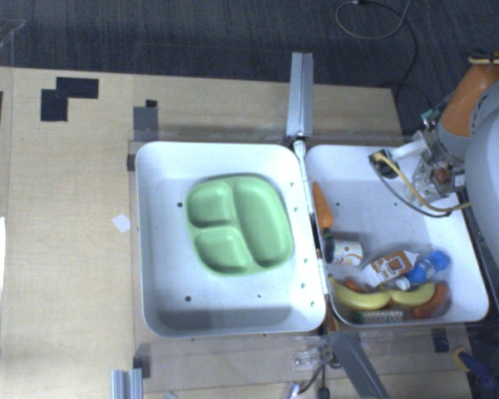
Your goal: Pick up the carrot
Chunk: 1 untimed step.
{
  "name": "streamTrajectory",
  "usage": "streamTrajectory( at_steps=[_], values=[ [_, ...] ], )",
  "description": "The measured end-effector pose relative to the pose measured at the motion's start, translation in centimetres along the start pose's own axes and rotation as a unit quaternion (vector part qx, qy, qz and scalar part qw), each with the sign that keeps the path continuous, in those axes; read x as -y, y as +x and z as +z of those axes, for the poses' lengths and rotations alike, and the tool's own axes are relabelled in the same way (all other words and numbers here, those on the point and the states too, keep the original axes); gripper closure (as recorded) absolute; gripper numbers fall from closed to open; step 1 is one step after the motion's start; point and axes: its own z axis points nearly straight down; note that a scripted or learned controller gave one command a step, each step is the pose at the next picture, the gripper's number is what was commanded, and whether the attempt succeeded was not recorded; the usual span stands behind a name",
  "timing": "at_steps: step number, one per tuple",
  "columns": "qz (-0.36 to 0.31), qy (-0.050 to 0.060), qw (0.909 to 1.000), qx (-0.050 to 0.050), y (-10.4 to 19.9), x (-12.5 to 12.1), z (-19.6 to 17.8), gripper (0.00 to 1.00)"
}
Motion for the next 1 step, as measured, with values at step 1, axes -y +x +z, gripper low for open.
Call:
streamTrajectory(
  at_steps=[1],
  values=[
    [-0.016, 0.0, 0.9999, 0.0, 0.76, -0.22, -10.66, 1.0]
  ],
)
